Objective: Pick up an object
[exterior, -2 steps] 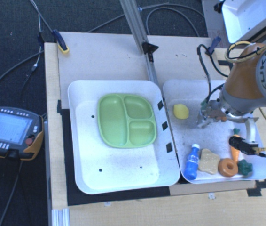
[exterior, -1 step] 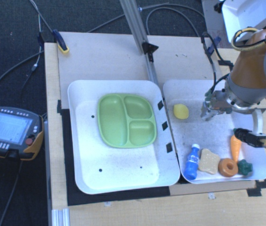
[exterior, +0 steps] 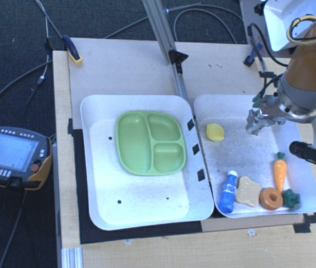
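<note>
My gripper (exterior: 254,126) hangs over the upper middle of the right bin (exterior: 242,155), with nothing visible between its fingers. A yellow lemon-shaped piece (exterior: 215,132) lies to its left near the bin's left wall. Along the bin's near edge sit a blue bottle (exterior: 229,191), a tan bread slice (exterior: 248,191), a brown donut (exterior: 271,198) and a small green piece (exterior: 291,198). An orange carrot (exterior: 280,173) lies at the right side, pointing away from the near edge.
The left bin (exterior: 99,166) holds a green divided plate (exterior: 151,142). A metal post (exterior: 161,21) rises between the bins at the back. A teach pendant (exterior: 13,156) rests off the bench at left. Cables run behind the bench.
</note>
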Available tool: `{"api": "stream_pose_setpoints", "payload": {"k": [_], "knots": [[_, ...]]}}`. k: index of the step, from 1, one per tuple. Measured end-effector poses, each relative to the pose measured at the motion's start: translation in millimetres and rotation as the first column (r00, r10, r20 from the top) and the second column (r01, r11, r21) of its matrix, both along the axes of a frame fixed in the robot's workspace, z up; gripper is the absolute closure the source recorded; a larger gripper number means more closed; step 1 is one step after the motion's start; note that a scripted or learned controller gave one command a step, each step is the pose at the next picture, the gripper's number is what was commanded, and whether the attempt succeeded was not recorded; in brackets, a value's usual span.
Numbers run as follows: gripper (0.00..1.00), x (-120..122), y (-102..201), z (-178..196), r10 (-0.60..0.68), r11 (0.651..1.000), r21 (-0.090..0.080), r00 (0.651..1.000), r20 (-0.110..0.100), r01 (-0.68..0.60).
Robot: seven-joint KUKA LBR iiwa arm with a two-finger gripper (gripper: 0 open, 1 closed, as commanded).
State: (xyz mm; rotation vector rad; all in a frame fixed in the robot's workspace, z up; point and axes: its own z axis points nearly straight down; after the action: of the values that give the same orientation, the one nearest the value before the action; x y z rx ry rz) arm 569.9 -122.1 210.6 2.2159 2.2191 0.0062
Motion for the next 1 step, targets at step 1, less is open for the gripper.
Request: {"api": "stream_pose_setpoints", "payload": {"k": [1], "knots": [[1.00,-11.8,49.8,13.5,0.004,1.000,0.003,1.000,-0.007,-0.003]]}}
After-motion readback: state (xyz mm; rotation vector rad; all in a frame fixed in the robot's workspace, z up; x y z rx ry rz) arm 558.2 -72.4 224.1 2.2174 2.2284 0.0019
